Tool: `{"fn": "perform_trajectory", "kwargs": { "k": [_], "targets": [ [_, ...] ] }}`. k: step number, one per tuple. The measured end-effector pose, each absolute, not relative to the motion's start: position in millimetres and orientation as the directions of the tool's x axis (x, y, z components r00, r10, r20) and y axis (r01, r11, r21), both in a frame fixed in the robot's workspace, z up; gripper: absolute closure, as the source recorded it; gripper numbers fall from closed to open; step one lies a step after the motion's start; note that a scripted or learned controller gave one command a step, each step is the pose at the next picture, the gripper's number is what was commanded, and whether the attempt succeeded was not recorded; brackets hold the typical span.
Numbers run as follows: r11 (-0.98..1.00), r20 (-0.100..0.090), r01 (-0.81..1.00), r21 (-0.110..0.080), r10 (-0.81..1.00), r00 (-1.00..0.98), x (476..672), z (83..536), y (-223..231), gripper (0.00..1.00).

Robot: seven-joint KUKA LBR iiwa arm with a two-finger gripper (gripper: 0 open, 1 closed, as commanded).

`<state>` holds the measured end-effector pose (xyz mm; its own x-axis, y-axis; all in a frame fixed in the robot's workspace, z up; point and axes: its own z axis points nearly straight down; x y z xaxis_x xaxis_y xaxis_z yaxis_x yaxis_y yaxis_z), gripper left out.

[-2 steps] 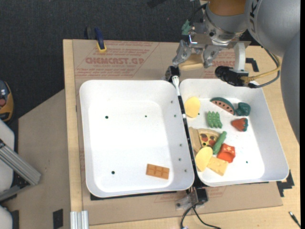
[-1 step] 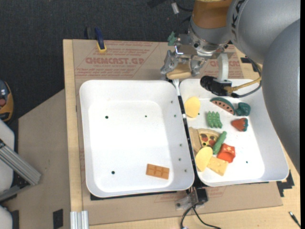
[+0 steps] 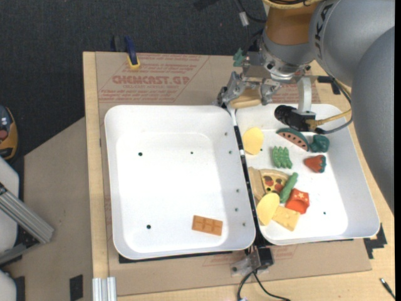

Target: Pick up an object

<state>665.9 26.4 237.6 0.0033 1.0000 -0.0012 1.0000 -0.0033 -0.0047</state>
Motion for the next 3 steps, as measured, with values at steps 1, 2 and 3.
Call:
{"fn": "perform_trajectory", "kwargs": {
  "k": [1, 2, 3],
  "targets": [
    [-0.007, -0.003, 1.000, -0.003, 1.000, 0.007, 665.7, 231, -47, 1.00],
    [-0.006, -0.004, 1.000, 0.003, 1.000, 0.006, 666.2, 234, -108, 1.00],
    [-0.004, 0.000, 1.000, -0.008, 1.000, 0.004, 581.7, 85, -98, 1.00]
  ]
}}
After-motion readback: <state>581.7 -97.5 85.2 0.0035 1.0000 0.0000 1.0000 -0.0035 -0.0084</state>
